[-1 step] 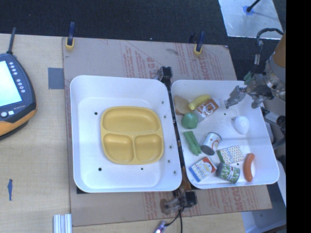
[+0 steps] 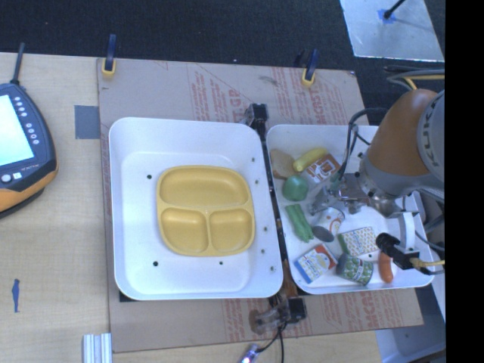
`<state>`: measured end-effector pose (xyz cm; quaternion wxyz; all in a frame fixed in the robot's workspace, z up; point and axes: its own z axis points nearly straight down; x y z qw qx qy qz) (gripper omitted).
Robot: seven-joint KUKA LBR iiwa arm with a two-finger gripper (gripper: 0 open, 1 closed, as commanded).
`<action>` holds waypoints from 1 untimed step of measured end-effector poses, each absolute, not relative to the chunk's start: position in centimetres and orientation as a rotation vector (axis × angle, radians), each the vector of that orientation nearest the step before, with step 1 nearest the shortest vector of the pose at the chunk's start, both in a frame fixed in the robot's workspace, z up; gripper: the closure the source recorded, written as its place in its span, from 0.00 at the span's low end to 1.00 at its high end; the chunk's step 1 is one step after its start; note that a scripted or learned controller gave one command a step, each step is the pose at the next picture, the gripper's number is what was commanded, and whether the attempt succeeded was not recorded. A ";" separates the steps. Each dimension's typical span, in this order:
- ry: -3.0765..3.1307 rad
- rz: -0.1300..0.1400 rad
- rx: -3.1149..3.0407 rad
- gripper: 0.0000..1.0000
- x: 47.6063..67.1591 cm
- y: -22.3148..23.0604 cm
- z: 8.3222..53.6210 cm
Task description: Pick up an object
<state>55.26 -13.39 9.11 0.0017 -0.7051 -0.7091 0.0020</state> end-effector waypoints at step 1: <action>-2.228 0.007 -2.212 0.00 57.5 -10.7 9.2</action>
